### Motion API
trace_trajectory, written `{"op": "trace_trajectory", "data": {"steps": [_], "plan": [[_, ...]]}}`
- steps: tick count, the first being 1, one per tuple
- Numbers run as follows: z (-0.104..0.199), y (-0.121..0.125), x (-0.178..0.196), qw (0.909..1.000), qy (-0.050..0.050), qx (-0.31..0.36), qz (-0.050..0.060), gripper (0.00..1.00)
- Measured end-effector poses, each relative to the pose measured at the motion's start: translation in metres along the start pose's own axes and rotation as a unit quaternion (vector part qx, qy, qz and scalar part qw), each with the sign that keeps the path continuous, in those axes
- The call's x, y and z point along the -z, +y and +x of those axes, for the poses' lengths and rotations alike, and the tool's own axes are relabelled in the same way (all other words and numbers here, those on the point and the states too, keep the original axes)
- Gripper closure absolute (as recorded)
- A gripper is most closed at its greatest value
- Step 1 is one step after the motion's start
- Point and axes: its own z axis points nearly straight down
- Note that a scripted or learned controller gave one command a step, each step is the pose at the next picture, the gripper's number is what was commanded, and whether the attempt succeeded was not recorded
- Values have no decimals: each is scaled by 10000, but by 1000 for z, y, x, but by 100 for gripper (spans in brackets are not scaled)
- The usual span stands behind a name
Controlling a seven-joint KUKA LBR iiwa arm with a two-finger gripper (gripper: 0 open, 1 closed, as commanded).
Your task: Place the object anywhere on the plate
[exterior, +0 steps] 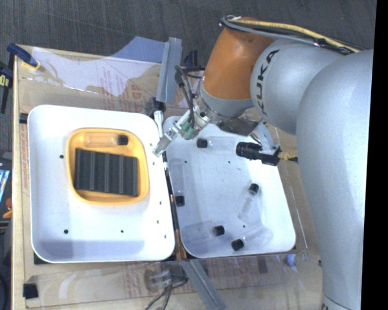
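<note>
A yellow plate [70,161] with a dark ribbed middle lies in the left bin [47,228]. On its upper rim rests a clear tube with a black cap [112,140]. My gripper [163,140] hangs just right of the plate, over the upper part of the seam between the two bins, tilted down to the left. Nothing shows between its tips. The orange band and grey wrist rise behind it to the upper right.
The right bin [276,188] holds several small clear tubes with black caps, among them one at mid-right [249,198] and two near the front wall [228,237]. The arm's grey body covers the right side. Papers lie behind the bins.
</note>
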Motion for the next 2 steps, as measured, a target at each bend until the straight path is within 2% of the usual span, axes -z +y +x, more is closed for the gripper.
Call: {"op": "trace_trajectory", "data": {"steps": [2], "plan": [[0,0,0,10000,0,0,0,0]]}}
